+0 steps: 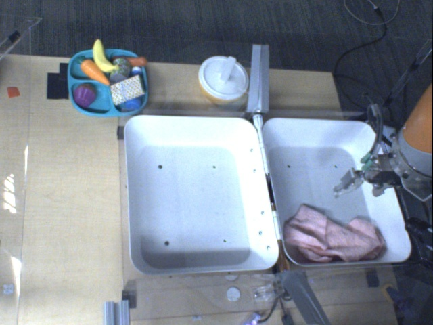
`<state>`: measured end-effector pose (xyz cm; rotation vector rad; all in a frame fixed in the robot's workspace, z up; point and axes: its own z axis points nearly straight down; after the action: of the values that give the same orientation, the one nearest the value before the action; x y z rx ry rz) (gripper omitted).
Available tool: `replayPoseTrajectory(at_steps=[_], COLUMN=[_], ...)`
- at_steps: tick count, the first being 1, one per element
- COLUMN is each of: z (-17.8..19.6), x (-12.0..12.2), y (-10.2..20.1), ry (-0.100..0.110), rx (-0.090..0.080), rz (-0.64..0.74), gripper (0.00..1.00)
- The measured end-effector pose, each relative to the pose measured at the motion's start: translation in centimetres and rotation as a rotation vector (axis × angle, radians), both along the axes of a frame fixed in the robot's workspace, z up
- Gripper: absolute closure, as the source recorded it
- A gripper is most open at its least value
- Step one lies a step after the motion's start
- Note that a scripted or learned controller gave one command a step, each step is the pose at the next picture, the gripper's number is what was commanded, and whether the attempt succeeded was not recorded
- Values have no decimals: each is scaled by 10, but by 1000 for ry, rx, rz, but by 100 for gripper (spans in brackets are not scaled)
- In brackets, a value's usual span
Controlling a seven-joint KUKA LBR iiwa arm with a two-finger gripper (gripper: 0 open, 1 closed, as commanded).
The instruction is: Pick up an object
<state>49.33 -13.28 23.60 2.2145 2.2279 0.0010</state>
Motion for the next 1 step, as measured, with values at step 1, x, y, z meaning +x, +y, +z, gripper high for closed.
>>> replayPoseTrajectory(at_steps=[1], z=[-129], x=[-5], y=[3], ry=[0], rx=[1], rz=[-50], gripper=[0])
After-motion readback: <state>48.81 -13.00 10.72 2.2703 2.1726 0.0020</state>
